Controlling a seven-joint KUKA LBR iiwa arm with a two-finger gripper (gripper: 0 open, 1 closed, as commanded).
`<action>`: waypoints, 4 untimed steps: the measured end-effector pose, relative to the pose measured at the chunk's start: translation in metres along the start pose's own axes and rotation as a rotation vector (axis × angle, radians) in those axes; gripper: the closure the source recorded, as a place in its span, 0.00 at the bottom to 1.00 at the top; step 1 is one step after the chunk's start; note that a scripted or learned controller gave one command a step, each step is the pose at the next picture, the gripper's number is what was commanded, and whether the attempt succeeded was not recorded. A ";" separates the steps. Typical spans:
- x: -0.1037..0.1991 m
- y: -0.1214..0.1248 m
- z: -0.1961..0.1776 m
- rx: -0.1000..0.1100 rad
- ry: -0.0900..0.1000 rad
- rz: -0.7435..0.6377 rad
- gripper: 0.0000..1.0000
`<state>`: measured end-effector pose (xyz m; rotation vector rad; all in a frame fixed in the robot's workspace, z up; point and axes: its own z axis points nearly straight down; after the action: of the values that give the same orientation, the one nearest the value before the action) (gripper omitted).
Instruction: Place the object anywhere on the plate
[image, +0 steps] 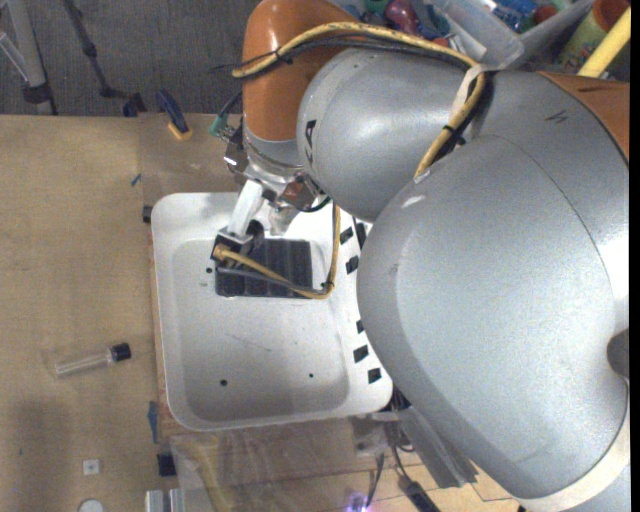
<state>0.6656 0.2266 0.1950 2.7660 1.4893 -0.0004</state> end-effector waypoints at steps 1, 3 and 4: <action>-0.018 -0.004 0.097 0.000 0.005 0.538 1.00; -0.023 0.003 0.105 0.004 0.008 -0.173 0.00; -0.021 0.003 0.091 -0.004 0.011 -0.177 1.00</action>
<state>0.6570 0.2076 0.1037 2.6250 1.7292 0.0182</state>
